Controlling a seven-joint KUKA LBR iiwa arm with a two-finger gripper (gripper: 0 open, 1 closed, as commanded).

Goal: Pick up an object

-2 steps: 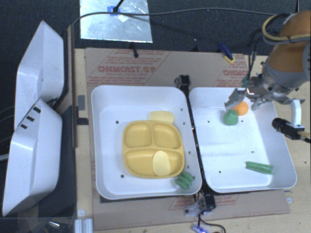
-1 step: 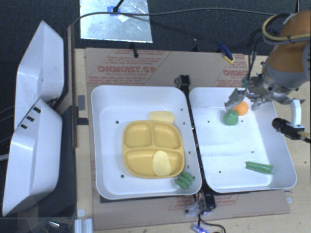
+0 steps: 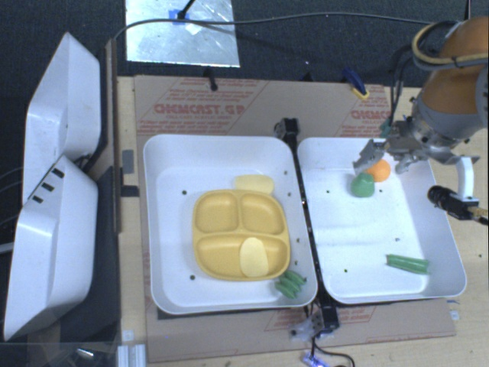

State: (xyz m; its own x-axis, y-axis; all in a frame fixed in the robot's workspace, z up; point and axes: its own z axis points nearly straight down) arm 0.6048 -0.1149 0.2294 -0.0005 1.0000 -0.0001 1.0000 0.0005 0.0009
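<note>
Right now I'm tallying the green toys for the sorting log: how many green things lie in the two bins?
3. A green bundle at the left bin's front corner, a green pod in the right bin's front, and a green lump below the gripper.

One fixed camera looks down on me at a slant from above the bench [image 3: 229,98], far enough to take in both white bins [image 3: 172,205] whole; my arm [image 3: 451,90] enters from its right edge.

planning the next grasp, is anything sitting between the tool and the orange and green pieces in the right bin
Nothing visible does. The tool hangs at the upper part of the shallow white right bin, right beside the small round orange piece and the round green piece touching it. The long green pod lies apart, near the front wall.
</note>
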